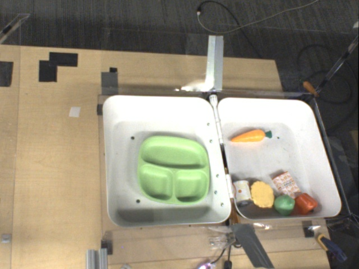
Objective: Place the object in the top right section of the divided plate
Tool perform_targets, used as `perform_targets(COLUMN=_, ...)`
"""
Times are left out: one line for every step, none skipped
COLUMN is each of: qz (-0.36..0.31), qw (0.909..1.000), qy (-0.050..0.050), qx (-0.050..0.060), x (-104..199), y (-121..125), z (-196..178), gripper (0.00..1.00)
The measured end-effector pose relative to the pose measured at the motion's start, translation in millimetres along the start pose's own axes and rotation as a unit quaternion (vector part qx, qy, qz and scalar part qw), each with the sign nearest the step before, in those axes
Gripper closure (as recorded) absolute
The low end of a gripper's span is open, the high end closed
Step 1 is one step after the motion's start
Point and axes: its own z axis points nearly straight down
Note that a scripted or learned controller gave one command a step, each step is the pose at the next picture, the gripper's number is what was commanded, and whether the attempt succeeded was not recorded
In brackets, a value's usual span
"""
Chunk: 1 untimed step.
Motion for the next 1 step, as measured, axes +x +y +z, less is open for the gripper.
perform_targets(qz=-0.001, qw=1.0000, qy=-0.006, qx=0.002, x=-2.5, y=0.1, z=-14.1, gripper=1.00)
